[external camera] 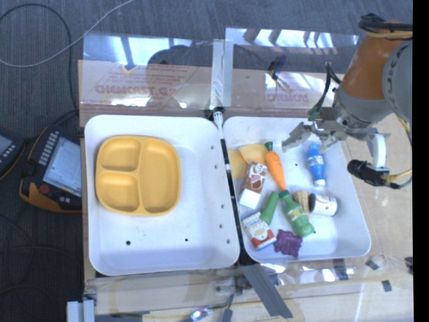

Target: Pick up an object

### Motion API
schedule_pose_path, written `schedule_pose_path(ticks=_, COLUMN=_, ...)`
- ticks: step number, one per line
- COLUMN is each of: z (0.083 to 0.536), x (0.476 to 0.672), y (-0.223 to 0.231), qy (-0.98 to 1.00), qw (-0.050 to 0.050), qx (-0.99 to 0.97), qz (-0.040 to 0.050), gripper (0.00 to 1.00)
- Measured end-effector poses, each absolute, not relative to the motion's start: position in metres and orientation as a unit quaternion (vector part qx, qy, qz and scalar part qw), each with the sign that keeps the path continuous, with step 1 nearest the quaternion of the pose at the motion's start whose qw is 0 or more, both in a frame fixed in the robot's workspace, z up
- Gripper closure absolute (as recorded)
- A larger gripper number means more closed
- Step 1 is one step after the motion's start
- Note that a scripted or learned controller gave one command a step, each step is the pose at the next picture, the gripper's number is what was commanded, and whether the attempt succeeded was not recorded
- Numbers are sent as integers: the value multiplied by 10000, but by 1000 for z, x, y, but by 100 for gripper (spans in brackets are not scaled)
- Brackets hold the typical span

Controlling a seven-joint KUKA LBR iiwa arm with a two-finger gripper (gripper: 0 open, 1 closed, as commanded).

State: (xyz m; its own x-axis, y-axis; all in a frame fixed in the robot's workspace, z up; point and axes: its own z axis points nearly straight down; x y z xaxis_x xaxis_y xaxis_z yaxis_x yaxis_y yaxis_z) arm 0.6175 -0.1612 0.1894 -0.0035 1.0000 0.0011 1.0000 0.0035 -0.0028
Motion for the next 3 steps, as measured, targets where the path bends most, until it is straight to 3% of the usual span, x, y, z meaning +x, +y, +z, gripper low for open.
schedule_pose_path(ticks=1, z=104, x=602, y=-146, qy=-7182, qw=7, qx=-6958, qz=3, gripper=0)
schedule_pose_path(ticks=2, z=90, x=585, y=-132, qy=-7326, qw=-79, qx=-6806, qz=-13, gripper=0)
schedule_pose_path(ticks=3, z=106, x=584, y=-157, qy=-8157, qw=-13, qx=-5785, qz=6, gripper=0)
